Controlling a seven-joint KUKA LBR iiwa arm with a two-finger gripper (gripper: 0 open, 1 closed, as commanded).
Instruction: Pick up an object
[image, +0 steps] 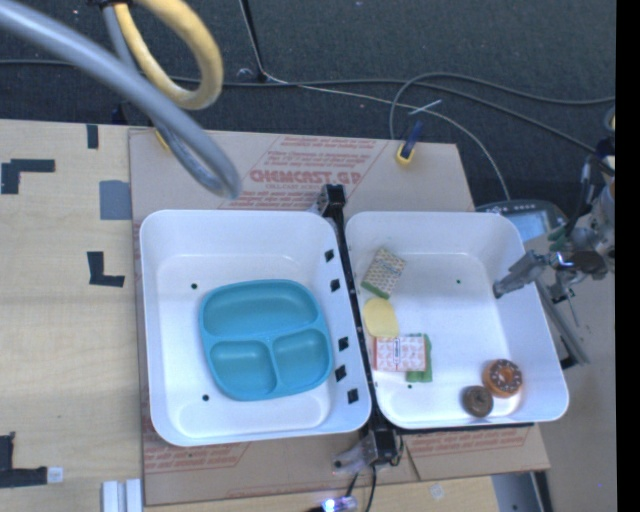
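Right now my jaws (510, 277) hang at the right wall of the right bin (450, 232), low over its rim, and whether they are spread or pressed together I cannot tell; nothing shows between them.

Taking that right bin as my landmark: nearest me, in its lower right corner, sit a frosted doughnut (503, 378) and a darker brown doughnut (478, 401), touching or nearly so. I judge both to be toy food, light and rigid, a bit slick, and round enough to roll out of a poor pinch. Across the edge of the ring looks best.

Toward the bin's left wall lie a flat red-and-white packet (401, 354) on something green, a pale yellow rounded piece (380, 319) above it, and a small tan patterned square (384, 270) at the upper left. The flat ones lie close to the floor and offer little edge; the yellow piece stands prouder and seems the easier hold.

Beyond that wall, the left bin (240, 222) carries a blue divided plate (265, 337), broad and stiff, too wide except at its rim.
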